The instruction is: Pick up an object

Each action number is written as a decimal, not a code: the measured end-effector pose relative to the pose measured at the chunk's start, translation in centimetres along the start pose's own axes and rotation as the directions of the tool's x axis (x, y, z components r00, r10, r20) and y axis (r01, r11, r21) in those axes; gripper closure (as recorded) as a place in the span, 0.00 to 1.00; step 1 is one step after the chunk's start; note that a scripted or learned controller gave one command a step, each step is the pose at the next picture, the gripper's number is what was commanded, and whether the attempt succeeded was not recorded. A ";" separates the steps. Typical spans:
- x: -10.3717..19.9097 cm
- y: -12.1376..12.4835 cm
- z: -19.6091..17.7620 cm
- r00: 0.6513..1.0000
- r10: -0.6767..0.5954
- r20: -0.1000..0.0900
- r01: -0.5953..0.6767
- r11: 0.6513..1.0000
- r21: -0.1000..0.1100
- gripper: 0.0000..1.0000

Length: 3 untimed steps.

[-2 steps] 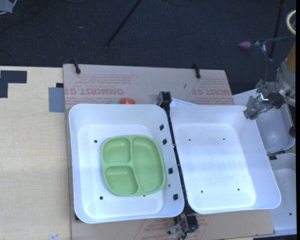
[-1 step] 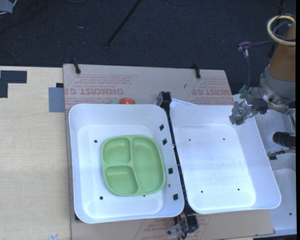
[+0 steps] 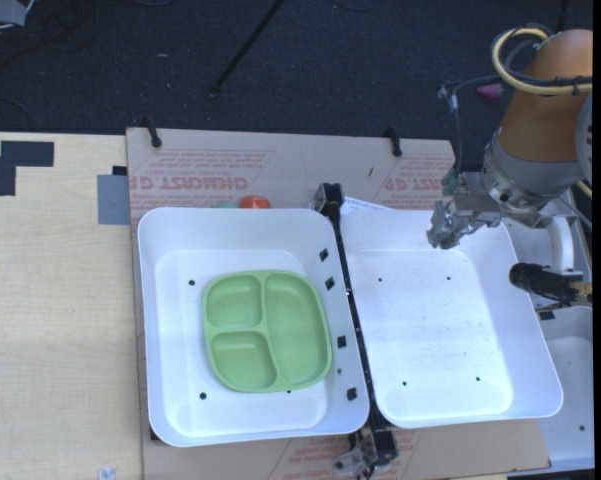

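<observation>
A light green divided plate (image 3: 267,329) with three compartments lies flat in the left white bin (image 3: 170,268), right of its middle. My gripper (image 3: 446,230) hangs over the far right part of the right white bin (image 3: 450,388), well away from the plate. Nothing shows between its fingers. The arm's orange band (image 3: 550,88) rises above it at the right.
A small orange-red thing (image 3: 255,203) and a bit of green (image 3: 223,205) peek out behind the left bin's far rim, on the cardboard sheet (image 3: 280,173). A black divider (image 3: 345,308) runs between the bins. Pale wooden bench (image 3: 50,308) lies to the left.
</observation>
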State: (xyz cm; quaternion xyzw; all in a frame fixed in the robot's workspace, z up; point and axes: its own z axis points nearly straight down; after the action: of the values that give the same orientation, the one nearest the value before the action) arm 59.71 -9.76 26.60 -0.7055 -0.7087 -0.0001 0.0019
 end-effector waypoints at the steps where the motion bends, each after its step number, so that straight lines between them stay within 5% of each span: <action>1: 5.1 0.3 1.6 1.000 0.001 0.000 -0.001 1.000 0.002 1.00; 3: 15.2 -0.9 2.8 1.000 0.001 0.001 -0.001 1.000 0.003 1.00</action>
State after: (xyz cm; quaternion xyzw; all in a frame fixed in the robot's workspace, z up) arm 58.75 5.44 23.82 -0.7058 -0.7084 0.0016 0.0026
